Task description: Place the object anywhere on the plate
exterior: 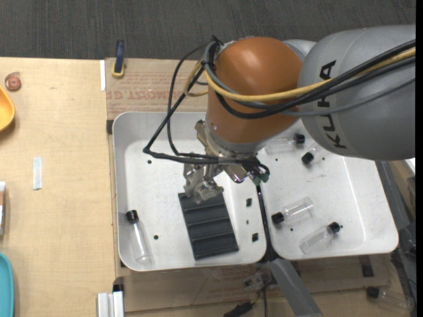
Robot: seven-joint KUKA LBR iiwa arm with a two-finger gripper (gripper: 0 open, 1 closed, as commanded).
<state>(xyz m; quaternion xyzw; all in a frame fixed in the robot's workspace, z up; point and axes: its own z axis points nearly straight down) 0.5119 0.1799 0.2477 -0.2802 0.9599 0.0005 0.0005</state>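
A dark ribbed rectangular plate (210, 230) lies flat in the left bin (122, 177), near its front wall. My gripper (202, 187) hangs just over the plate's far end, under the orange wrist band (254, 78). The wrist and cables hide much of the gripper, and I see nothing held in it. A clear vial with a black cap (137, 240) lies in the front left corner of the left bin, apart from the plate.
The right bin (370, 203) holds three more capped vials: one in the middle (293, 211), one near the front (321, 236), one at the back (291, 144) partly under the arm. Black cables (165, 127) loop over the left bin. Cardboard (152, 88) lies behind.
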